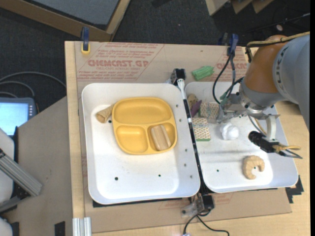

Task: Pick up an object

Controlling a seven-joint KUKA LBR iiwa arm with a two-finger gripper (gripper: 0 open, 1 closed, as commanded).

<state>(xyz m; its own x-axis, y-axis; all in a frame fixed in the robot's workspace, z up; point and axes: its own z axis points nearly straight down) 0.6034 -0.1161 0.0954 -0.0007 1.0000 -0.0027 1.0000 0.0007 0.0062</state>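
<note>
In the right bin [280, 176], my gripper [227, 116] hangs at the back, just above a small white rounded object [229, 131]. Left of it lie a patterned packet [209, 110] and a second patterned piece [201, 131], with a dark brownish item [192, 102] at the bin's left wall. A tan curled pastry-like piece [252, 166] rests near the front right. I see nothing gripped.
The left bin [138, 181] holds a yellow divided plate [130, 134] with a tan bread-like piece [159, 137] in its front right compartment, and a tan cone-shaped item [104, 114] beside the plate. A green object [203, 73] lies on the bench behind the bins.
</note>
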